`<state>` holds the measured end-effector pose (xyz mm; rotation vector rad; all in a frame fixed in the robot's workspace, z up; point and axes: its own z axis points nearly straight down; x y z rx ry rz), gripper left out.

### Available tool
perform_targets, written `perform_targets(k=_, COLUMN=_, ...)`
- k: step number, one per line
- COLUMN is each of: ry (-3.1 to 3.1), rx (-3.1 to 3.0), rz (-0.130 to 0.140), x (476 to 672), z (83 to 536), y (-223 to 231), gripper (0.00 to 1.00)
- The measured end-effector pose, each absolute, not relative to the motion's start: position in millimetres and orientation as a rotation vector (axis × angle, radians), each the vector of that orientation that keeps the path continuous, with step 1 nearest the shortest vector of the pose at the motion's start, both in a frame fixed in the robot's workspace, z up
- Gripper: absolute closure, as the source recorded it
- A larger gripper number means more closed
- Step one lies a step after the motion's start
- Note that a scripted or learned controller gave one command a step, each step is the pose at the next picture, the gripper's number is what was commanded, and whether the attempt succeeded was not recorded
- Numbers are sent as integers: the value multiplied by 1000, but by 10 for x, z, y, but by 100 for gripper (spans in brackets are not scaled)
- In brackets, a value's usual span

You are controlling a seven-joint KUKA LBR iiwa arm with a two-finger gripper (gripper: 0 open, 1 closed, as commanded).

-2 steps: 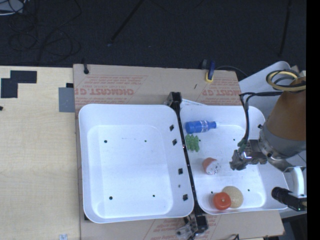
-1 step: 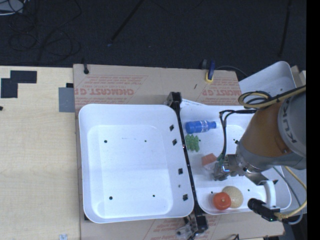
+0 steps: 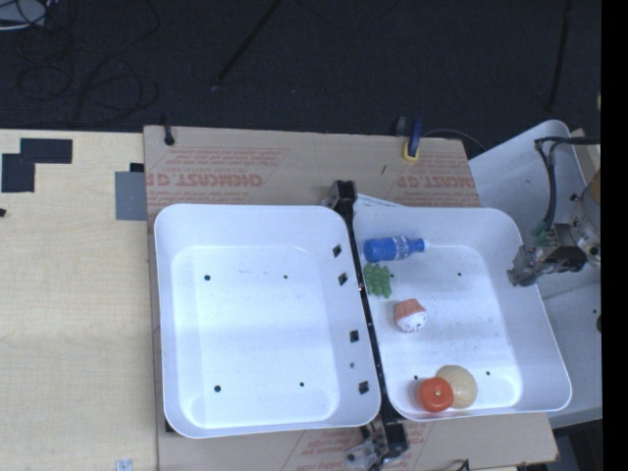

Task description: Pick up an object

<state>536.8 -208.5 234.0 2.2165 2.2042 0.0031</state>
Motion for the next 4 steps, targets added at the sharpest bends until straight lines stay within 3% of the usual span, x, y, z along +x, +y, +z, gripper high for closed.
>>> perform_targets(k=1, ry=2232, rx=2229, rz=-6, x=4839, z=1548, y=-1411, gripper=100)
perform_targets(k=2, ry=2211, rx=2209, rz=11, x=5254, z=3548, y=-1757, gripper=100)
perform_targets(k=3, ry=2222, rx=2231, rz=-6, x=4730, z=2808, y=-2068, gripper=100)
perform_targets(k=4, ry=2230, rx=2229, rz=-7, x=4742, z=1742, y=-1949, gripper=100)
